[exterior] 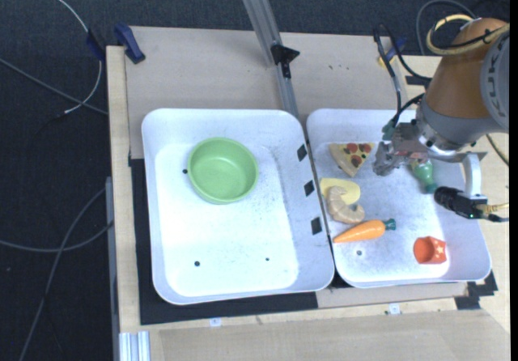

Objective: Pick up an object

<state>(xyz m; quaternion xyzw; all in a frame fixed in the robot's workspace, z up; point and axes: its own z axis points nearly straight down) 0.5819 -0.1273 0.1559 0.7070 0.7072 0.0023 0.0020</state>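
Note:
My gripper [387,160] hangs low over the upper middle of the right bin [388,266], just right of a pizza slice [351,156]. A green bottle-like object [422,173] lies just to its right, partly hidden by the wrist. Below them lie a yellow-and-tan curved piece [342,198], an orange carrot [361,231] and a small red-orange object [430,250]. A green bowl [222,170] sits in the upper left of the left bin [235,270]. I see nothing between the fingers.
A slanted metal pole [263,19] rises from the back of the bench between the bins. Black clips [310,188] line the bins' shared edge. Cables [465,202] hang by the arm at the right.

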